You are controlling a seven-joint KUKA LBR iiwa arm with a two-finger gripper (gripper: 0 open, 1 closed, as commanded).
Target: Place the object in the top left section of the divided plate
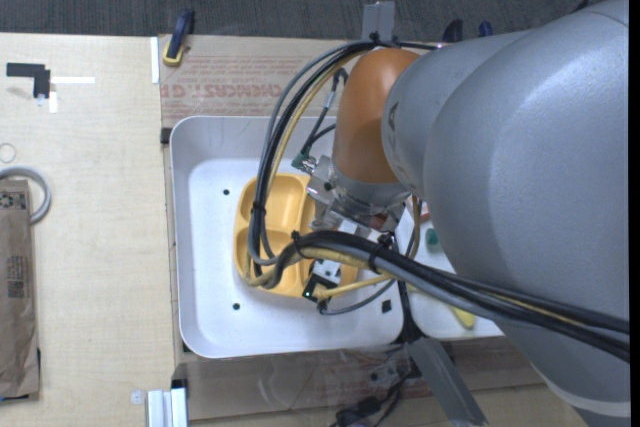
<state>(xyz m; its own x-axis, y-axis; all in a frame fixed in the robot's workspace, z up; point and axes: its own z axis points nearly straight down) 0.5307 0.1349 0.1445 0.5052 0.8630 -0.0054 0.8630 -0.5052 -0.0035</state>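
Observation:
A yellow divided plate (262, 225) lies in the left white bin (205, 245), mostly covered by my arm. A ridge between its sections shows at its left part. My wrist with the orange band (368, 115) hangs right over the plate's right side, with cables looping across it. The gripper itself is hidden beneath the wrist, and what lies under it on the plate is hidden too.
The right bin (450, 315) is largely hidden by the arm; a small green thing (432, 238) and a yellow thing (462, 317) peek out there. A blue-and-yellow tool (180, 35) lies on the bench behind the bins. A brown packet (18, 285) sits at the far left.

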